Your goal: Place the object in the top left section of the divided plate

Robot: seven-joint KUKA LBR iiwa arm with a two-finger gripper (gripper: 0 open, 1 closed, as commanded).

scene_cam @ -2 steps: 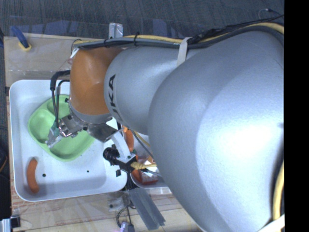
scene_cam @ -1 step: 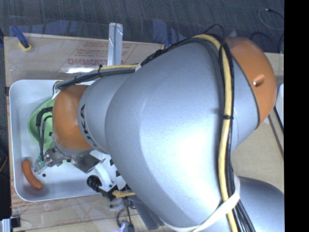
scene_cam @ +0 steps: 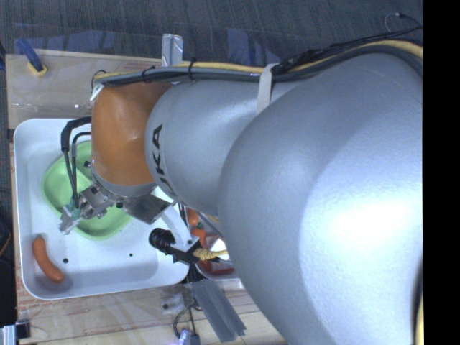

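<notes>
A green divided plate [scene_cam: 56, 182] lies in the left white bin [scene_cam: 108, 273], and the arm hides most of it. My gripper [scene_cam: 70, 218] hangs over the plate's near-left rim, just below the orange band [scene_cam: 122, 139] of the wrist. It is small and partly blurred, and I see no object in it. A reddish-brown sausage [scene_cam: 47, 259] lies on the bin floor at the near-left corner, apart from both the plate and the gripper.
The grey arm [scene_cam: 309, 192] covers the right bin and most of the bench. Red, orange and yellow items [scene_cam: 208, 254] peek out under it near the bins' divide. A blue and yellow clamp [scene_cam: 30, 56] sits at the bench's far-left corner.
</notes>
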